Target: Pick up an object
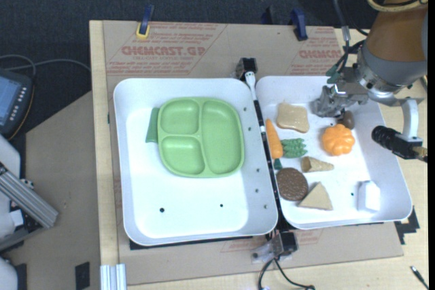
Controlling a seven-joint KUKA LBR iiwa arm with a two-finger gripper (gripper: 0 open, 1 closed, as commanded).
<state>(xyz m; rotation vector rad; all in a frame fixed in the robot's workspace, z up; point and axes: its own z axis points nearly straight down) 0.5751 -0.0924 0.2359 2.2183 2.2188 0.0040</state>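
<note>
Right bin (391, 197), near to far: white block (369, 196) at 5 o'clock, wedge (316, 197), brown disc (291, 183), carrot (273, 138), pumpkin (338, 139), bread (293, 117). Hand (331, 105) hovers at 12 o'clock, between bread and pumpkin; its state: cannot tell. Step judged: approach. Next: centre over one item, descend.

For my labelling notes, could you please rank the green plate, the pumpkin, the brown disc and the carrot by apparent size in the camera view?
1. Green plate, by far.
2. Pumpkin and brown disc: alike, not ranked.
3. Carrot, long but thinnest.
</note>
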